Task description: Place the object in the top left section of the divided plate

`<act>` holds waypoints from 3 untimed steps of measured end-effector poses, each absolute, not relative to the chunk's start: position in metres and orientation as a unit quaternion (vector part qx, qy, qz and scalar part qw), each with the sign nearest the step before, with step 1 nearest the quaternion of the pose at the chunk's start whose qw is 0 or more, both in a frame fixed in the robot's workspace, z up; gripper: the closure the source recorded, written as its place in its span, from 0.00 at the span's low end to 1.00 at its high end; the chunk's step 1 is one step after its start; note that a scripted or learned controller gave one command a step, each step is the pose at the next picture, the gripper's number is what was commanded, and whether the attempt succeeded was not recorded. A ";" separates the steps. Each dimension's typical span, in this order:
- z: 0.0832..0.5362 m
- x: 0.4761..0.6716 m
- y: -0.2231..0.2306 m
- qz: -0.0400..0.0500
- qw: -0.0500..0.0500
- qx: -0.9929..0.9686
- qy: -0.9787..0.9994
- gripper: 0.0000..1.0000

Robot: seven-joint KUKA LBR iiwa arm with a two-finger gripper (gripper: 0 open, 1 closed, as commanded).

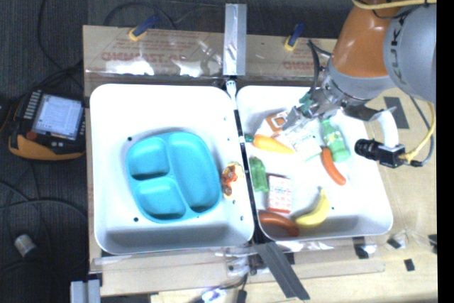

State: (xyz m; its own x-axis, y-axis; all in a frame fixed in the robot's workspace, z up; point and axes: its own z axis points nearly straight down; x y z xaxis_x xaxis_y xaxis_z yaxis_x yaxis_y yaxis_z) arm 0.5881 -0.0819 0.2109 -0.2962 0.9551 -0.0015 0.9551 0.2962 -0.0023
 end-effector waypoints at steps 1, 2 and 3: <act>0.101 0.565 -0.113 0.002 0.001 -0.667 -0.745 1.00; 0.212 0.548 -0.055 0.000 0.001 -0.602 -0.798 1.00; 0.182 0.546 0.012 0.002 0.002 -0.699 -0.715 1.00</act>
